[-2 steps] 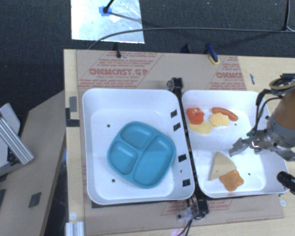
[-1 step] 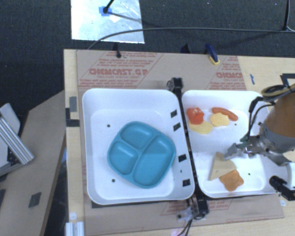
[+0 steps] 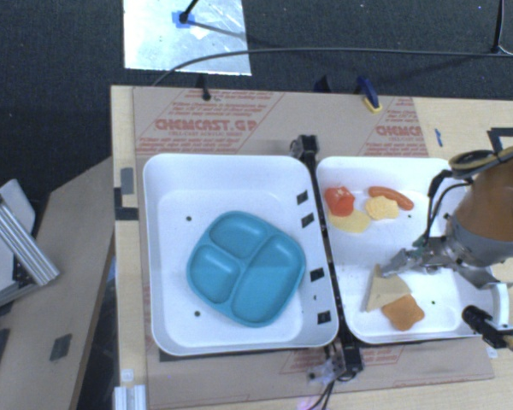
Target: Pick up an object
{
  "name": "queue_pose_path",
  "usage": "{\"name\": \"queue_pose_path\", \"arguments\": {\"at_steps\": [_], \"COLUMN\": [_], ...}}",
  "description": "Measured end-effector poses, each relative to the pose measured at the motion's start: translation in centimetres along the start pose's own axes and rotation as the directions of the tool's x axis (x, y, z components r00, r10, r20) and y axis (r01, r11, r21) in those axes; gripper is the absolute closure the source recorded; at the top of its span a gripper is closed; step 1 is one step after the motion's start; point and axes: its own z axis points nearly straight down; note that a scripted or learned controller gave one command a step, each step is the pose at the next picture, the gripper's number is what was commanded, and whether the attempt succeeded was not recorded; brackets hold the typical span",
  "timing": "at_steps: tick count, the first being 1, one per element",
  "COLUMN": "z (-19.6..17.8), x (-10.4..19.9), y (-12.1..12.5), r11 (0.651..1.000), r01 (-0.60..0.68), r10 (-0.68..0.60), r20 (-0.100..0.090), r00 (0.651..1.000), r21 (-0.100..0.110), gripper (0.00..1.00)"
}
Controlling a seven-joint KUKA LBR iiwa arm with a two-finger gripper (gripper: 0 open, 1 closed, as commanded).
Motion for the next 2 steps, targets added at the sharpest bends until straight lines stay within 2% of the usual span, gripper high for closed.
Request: {"name": "queue_pose_path", "arguments": {"at_steps": [1,2], "z": [-1.3,-5.7], "x": [0.1,0.6], "y": [0.3,0.6], "r11": [1.000,1.000], "r01": [0.002,0.003], "r10": [-0.002,-0.003], "r20": [0.002,0.005], "r00": [1.000,1.000], "r21": [-0.010,0.002], "gripper": [1.00,1.00]}}
